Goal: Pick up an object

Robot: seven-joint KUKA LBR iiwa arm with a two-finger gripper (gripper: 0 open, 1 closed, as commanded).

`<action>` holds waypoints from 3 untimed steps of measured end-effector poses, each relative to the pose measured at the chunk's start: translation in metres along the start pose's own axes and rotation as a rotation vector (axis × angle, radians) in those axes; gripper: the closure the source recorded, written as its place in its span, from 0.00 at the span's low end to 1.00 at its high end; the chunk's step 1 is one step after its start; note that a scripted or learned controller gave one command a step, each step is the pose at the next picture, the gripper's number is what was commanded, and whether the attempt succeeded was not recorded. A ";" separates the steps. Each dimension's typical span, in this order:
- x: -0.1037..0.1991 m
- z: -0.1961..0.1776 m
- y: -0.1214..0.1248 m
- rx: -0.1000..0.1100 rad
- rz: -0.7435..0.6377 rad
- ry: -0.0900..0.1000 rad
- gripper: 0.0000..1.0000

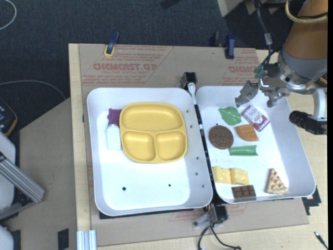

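Chocolate bar [243, 192] sits at the right bin's [304, 160] near rim; the likeliest pick, a small pink-and-white packet [255, 116] at that bin's far end, lies just under the gripper [260, 94], fingers spread and empty, and looks light, crinkly, slippery, so pinch across its short sides.

Brown bench [156, 61] — two white bins [104, 139], side by side
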State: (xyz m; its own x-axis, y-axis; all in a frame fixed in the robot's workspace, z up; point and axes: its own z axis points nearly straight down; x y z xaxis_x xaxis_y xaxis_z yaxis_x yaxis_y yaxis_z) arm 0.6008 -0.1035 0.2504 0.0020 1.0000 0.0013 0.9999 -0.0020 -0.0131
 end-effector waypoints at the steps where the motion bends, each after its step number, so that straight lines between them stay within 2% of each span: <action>1: 0.000 -0.008 0.002 -0.014 -0.002 -0.001 0.00; 3: -0.004 0.117 -0.003 -0.005 -0.001 0.000 0.00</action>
State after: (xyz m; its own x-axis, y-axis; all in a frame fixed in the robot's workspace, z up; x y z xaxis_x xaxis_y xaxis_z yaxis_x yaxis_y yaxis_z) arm 0.5966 -0.1076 0.1338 0.0008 1.0000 0.0013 1.0000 -0.0008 -0.0078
